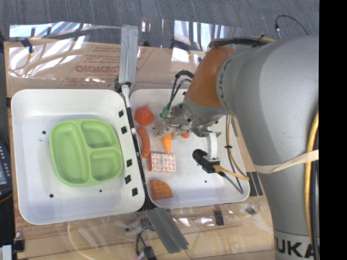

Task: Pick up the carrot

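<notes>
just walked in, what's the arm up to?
The KUKA arm is reaching into the right bin, and its gripper sits low right over the carrot, a small orange cone pointing down. Whether it has actually gripped it can't be told from this angle. Around it lie a tomato, a sausage, a wafer and a bread slice. The left bin holds a green divided plate.

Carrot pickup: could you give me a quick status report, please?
Gripper low in right bin, right above carrot. Carrot lies on bin floor, no grasp visible. Sausage and wafer lie close by.
</notes>
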Available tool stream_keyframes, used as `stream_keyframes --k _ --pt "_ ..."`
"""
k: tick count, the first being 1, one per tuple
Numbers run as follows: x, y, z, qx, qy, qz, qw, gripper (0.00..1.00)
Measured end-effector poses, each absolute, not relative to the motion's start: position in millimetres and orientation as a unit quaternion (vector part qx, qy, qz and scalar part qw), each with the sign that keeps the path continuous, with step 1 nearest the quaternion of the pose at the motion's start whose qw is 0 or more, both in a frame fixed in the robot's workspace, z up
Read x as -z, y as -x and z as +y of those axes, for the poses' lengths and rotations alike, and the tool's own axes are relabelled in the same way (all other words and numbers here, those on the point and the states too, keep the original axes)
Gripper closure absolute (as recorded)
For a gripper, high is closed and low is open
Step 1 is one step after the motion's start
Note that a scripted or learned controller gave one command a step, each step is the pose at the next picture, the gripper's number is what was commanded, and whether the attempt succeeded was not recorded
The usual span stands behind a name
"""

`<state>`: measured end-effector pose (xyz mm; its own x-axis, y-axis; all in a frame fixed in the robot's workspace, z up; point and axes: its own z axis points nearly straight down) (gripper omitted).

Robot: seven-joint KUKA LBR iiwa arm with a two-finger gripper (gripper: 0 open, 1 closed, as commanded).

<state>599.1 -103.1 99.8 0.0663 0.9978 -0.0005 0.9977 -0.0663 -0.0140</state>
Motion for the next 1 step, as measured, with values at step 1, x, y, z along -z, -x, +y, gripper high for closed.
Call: stream_keyframes --k 1 --pt "-244.5 -606.9 -37.9 -0.0001 0.763 -0.646 0.001 1.0"
